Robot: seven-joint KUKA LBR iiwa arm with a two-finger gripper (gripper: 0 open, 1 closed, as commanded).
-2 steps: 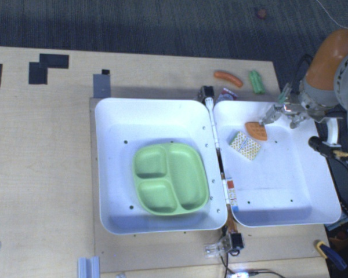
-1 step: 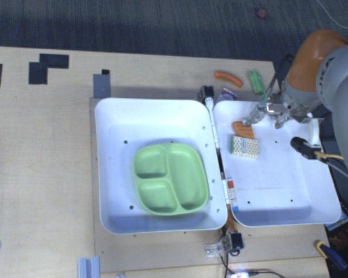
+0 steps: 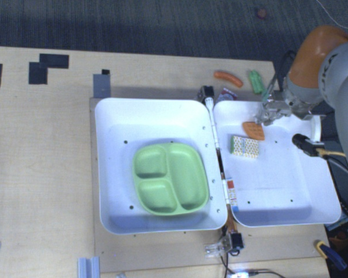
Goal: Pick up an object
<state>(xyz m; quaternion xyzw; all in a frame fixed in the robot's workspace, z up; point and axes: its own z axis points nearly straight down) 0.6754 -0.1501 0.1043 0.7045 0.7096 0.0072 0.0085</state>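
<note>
You are watching the approach step. The arm [image 3: 313,57] is reaching in from the right of the frame, and the end effector [image 3: 268,114] is hanging over the upper part of the right bin [image 3: 278,196], just up and to the right of a flat orange piece [image 3: 254,131]. That piece is lying on the bin floor, very near the tip; whether the two are touching, you cannot tell. Nor can you tell from this angle how wide the end effector is set.

As I am judging it, the next move is calling for a short shift toward the orange piece and a straight descent to straddle it, since it is looking thin and flat.

A speckled packet [image 3: 245,146] is lying just below-left of the piece, close enough to get nudged. A green divided plate [image 3: 170,177] is sitting in the left bin [image 3: 113,155], well apart. On the counter [image 3: 40,155] above the bins, an orange sausage-shaped thing [image 3: 228,79] and a green item [image 3: 255,81] are lying out of the way.
</note>
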